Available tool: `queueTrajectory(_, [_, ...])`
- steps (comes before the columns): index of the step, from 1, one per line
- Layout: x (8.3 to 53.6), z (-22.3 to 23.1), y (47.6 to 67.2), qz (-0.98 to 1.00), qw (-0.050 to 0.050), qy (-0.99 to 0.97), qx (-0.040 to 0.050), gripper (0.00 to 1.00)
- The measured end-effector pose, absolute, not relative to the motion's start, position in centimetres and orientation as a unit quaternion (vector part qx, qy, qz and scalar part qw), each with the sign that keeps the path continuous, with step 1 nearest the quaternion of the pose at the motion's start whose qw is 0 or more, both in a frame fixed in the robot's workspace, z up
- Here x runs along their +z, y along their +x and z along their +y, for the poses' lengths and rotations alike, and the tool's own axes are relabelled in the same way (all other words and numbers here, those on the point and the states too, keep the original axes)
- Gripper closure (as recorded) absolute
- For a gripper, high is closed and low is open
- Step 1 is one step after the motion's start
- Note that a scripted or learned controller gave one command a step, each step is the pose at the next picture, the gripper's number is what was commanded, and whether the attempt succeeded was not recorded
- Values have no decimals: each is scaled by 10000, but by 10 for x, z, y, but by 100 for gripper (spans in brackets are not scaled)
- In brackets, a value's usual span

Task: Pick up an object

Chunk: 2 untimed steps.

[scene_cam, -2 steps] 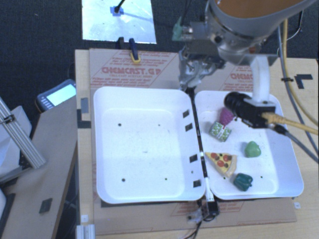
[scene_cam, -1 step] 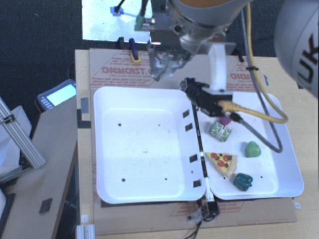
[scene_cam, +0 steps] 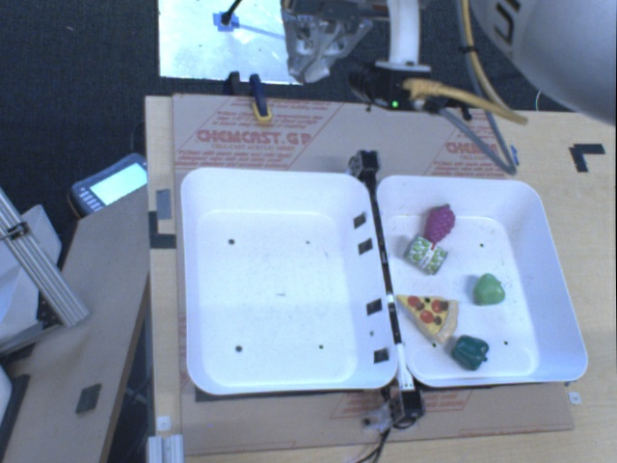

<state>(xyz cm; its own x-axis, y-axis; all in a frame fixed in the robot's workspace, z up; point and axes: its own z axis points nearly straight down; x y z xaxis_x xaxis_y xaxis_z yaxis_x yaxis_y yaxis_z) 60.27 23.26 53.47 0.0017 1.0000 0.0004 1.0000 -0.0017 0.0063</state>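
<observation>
Bins sit side by side on the counter (scene_cam: 164, 258), joined along a dark seam with clips. The left bin (scene_cam: 275, 283) holds nothing but a few small dark spots on its floor. The right bin (scene_cam: 540, 258) carries five toy foods. A purple bunch of grapes (scene_cam: 440, 222) lies near the bin's far side, with a small green-and-white patterned can (scene_cam: 425, 255) just beside it on the near side, the two close to touching. A light green pepper-like piece (scene_cam: 488, 289) rests toward the bin's right. A pizza slice (scene_cam: 430, 315) with red toppings lies by the centre seam, and a dark green bell pepper (scene_cam: 470, 352) sits just beside its tip at the near edge.

The end effector (scene_cam: 314, 41) hangs high above the counter's far edge, beyond both bins and well apart from every toy, over a bright floor patch. Whether it is parted or closed cannot be told from this angle; nothing is visible in its grip. A yellow cable (scene_cam: 463, 96) trails from the arm (scene_cam: 549, 17) at upper right across a brown lettered board (scene_cam: 289, 133) under the bins.
</observation>
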Motion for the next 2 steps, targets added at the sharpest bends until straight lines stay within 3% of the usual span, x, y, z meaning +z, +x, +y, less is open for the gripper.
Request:
queueTrajectory(1, [319,177,526,7062,-39,7079,-83,100])
queueTrajectory(2, [378,104,500,7052,18,7090,20,100])
